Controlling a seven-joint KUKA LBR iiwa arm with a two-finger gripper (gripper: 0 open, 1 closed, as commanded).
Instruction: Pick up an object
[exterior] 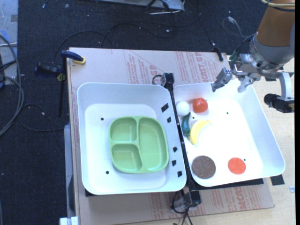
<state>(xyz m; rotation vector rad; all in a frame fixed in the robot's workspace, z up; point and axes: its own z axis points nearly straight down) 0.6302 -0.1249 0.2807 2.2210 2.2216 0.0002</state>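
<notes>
The arm (276, 20) has a broad orange band, rounded and glossy, above a grey wrist section. Below that sits a cluttered metal gripper (232, 81) of silvery brackets and small dark fittings, ending in two pale grey fingers (220, 81). A black, knob-like part (276, 102) juts out beside a white curved piece at the wrist's side.

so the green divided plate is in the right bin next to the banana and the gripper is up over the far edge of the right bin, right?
Not quite. The camera view shows the green divided plate lying in the left bin, alone. The banana is in the right bin. The rest holds: the gripper is over the far edge of the right bin.
</notes>
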